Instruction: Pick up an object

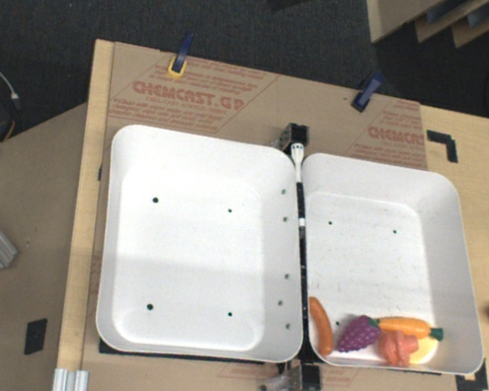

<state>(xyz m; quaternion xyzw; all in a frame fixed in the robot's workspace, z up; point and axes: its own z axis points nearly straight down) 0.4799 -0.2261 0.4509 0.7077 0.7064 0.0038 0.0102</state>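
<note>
I am seeing the toy food lying bunched in the lower corner of the right bin (429, 202), lower right of the frame: a sausage (320, 326), purple grapes (358, 333), a carrot (408, 327) and a red piece (393, 348).

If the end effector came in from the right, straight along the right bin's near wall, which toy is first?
Likely the carrot, whose green end points right, though height is unclear.

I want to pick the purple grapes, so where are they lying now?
The purple grapes lie in the right bin, near its front edge, between the orange sausage on their left and the carrot on their right.
</note>
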